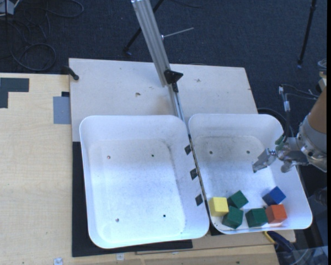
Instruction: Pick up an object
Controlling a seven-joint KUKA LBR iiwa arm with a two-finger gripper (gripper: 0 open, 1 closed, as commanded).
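Several small blocks lie at the near end of the right bin (231,128): a yellow block (219,205), three green blocks (238,199) (233,217) (256,217), a blue block (273,195) and an orange block (276,213). My gripper (273,163) hangs over the right side of that bin, above and behind the blue block. Its fingers are spread apart with nothing between them.
The left bin (94,142) lies beside the right one, with black clips along the shared rim. A slanted aluminium bar (154,40) rises behind the bins. The pale bench stretches to the left.
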